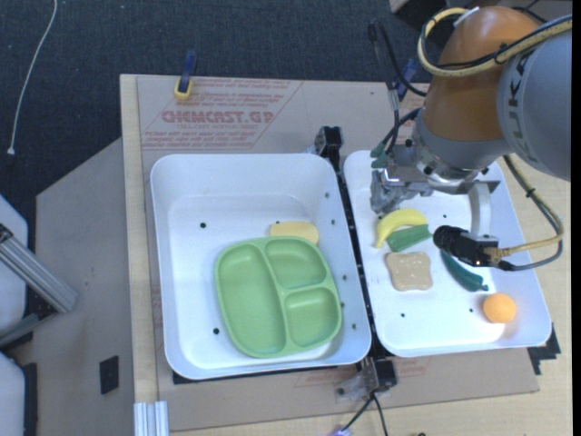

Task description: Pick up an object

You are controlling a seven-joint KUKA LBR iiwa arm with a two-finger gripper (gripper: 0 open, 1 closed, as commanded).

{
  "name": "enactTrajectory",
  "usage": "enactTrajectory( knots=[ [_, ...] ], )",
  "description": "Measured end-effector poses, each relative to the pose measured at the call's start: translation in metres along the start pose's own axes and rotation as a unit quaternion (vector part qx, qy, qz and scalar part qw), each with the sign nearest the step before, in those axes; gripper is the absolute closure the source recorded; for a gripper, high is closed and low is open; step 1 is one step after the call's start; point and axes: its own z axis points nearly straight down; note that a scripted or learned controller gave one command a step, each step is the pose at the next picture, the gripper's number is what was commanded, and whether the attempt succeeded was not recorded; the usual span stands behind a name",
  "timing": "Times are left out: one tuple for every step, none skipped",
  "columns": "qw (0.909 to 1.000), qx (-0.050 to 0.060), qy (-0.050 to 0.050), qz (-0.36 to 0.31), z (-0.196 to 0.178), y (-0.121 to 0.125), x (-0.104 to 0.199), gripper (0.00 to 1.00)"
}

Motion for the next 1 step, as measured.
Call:
enactTrajectory(
  knots=[
    [1.0000,-0.003,-0.001,0.000,0.0127,0.0220,0.0465,1.00]
  ],
)
